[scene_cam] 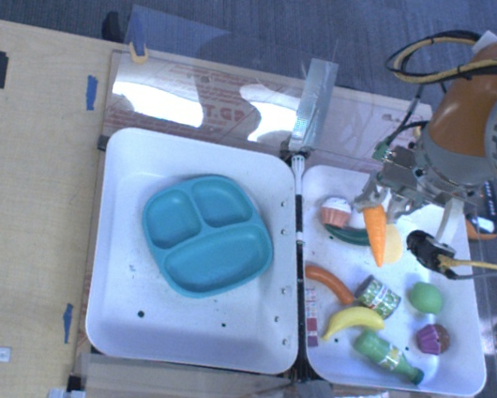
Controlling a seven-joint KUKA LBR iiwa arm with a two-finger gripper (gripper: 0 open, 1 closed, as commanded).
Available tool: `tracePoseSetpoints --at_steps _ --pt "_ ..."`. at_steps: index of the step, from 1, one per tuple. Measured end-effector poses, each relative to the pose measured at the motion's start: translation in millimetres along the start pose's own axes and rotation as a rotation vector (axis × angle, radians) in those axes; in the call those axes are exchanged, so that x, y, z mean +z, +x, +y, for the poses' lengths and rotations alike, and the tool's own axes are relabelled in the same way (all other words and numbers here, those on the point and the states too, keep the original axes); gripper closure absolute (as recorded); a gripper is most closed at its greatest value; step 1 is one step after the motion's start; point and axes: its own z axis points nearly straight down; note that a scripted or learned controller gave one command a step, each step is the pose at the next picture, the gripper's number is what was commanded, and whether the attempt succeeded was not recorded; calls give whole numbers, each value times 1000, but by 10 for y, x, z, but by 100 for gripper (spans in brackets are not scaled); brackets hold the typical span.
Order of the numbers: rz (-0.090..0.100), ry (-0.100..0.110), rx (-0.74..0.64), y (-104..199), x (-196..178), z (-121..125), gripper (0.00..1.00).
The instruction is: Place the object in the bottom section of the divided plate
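Observation:
The blue divided plate [208, 235] lies in the left white bin [114, 313], with two small sections at the top and one large section [216, 259] at the bottom. My gripper [382, 206] hangs over the upper part of the right bin [465, 375]. It is shut on the thick end of an orange carrot [376, 235], which points down and to the right. The plate is well to the left of the gripper, across the wall between the bins.
In the right bin lie a white and red item [335, 211], a green pod [349, 234], an orange pepper [329, 282], a can [378, 297], a banana [353, 319], a green bottle [388, 354], a green ball [425, 297] and a purple piece [431, 338].

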Motion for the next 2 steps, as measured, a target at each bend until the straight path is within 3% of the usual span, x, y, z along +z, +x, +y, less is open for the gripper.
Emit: tracePoseSetpoints --at_steps 1,2 --pt "4 1 38 667 -164 -541 100" --pt "2 2 -287 1252 7 -563 100"
